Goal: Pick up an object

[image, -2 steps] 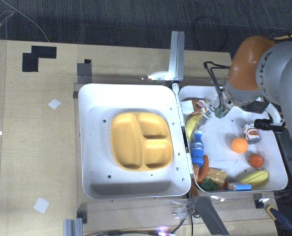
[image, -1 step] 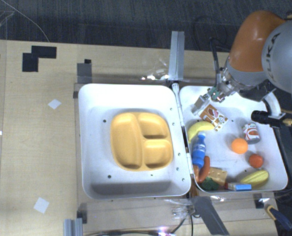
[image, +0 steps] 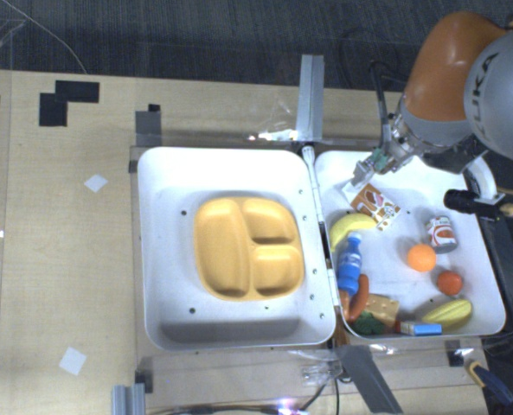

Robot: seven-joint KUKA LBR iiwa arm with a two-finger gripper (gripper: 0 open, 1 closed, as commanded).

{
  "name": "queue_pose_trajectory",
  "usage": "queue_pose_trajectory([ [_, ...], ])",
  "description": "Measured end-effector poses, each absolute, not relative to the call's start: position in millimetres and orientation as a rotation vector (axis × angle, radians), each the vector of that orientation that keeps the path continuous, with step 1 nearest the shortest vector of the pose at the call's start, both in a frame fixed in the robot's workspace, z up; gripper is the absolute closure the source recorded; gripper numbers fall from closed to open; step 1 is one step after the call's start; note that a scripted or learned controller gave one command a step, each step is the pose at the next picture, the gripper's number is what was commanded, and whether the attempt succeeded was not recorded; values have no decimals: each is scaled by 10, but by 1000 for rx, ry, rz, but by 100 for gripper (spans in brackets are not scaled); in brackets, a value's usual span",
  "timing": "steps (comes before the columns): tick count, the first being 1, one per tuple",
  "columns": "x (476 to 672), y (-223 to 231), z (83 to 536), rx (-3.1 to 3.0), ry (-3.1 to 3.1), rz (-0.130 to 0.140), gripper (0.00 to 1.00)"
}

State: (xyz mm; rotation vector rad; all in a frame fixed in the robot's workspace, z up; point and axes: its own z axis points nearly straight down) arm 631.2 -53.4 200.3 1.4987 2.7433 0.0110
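Observation:
My gripper (image: 366,171) hangs over the back left part of the right bin (image: 481,232), below the grey arm's orange band. Just under and in front of it lies a brown and white snack packet (image: 377,206). Nearer the front are a yellow banana (image: 349,227), an upright blue bottle (image: 349,263), an orange ball (image: 421,258) and a small red and white can (image: 442,232). A red tomato (image: 449,281) and a second yellow fruit (image: 447,310) lie at the bin's front right. I see nothing held in the gripper.
The left bin (image: 165,232) holds a yellow divided tray (image: 246,247). A carrot (image: 360,292), a brown block (image: 382,305), a green item (image: 368,323) and a blue piece (image: 426,328) crowd the right bin's front left corner. A grey post (image: 311,102) stands behind the bins.

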Motion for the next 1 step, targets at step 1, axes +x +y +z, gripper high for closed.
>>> queue_pose_trajectory([
  [1,6688,-1035,947,1526,2742,0,100],
])
